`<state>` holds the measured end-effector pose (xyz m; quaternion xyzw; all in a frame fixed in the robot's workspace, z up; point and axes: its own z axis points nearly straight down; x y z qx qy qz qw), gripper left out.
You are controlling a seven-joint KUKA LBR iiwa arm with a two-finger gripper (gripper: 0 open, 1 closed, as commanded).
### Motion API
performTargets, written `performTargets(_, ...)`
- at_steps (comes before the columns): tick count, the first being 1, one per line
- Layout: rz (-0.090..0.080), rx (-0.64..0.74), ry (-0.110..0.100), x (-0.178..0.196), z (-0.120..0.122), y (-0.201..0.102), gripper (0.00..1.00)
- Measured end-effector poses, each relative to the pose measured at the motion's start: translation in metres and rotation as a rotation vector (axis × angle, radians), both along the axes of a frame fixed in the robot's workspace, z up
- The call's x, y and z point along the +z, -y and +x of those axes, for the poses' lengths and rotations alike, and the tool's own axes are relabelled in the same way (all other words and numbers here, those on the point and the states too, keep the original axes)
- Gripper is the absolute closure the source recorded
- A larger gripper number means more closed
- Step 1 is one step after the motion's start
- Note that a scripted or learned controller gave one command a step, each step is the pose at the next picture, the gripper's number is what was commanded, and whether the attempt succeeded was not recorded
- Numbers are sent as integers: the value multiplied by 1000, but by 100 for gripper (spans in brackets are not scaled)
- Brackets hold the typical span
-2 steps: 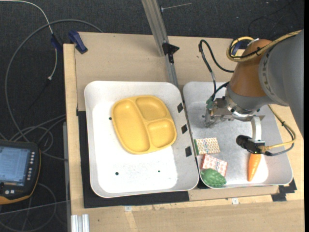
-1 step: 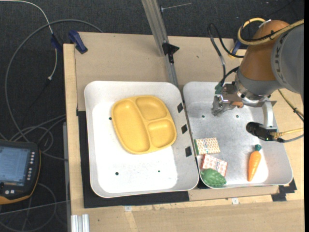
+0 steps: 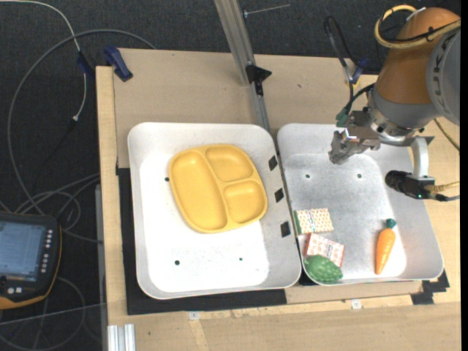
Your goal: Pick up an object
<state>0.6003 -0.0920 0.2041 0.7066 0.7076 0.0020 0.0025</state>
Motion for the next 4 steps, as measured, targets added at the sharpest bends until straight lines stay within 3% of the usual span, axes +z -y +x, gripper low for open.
performTargets(1, 0, 0, -1, 28, 1, 0, 100)
performTargets(4, 4, 4, -12, 25, -69, -157, 100)
